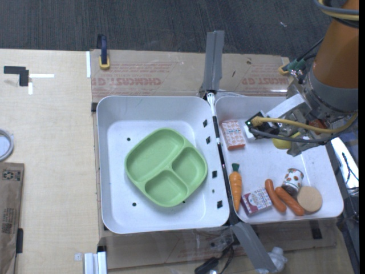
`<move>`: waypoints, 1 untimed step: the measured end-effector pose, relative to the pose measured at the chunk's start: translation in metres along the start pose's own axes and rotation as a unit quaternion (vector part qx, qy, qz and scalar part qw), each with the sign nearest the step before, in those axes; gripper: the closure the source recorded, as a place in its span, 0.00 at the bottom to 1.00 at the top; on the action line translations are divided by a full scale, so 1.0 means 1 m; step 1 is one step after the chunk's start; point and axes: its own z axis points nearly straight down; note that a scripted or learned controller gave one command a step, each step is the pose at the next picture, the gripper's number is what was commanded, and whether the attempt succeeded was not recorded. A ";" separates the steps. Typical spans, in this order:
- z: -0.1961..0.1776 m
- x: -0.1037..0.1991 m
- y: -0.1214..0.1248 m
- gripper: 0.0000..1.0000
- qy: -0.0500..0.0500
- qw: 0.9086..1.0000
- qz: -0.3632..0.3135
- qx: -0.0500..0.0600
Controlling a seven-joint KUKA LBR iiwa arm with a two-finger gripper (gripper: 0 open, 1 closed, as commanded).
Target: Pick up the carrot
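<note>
Currently, the carrot is located against the left wall of the right bin, apart from the gripper, whose state cannot be determined.

a single fixed camera sits above the bench, looking down at a slant, far enough back to hold the left bin and right bin together; the arm enters at the right edge

Plate — matt plastic (bench — wood).
</note>
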 end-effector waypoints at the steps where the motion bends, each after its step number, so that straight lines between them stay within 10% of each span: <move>1: -0.070 0.020 0.005 1.00 0.000 0.996 0.085 -0.001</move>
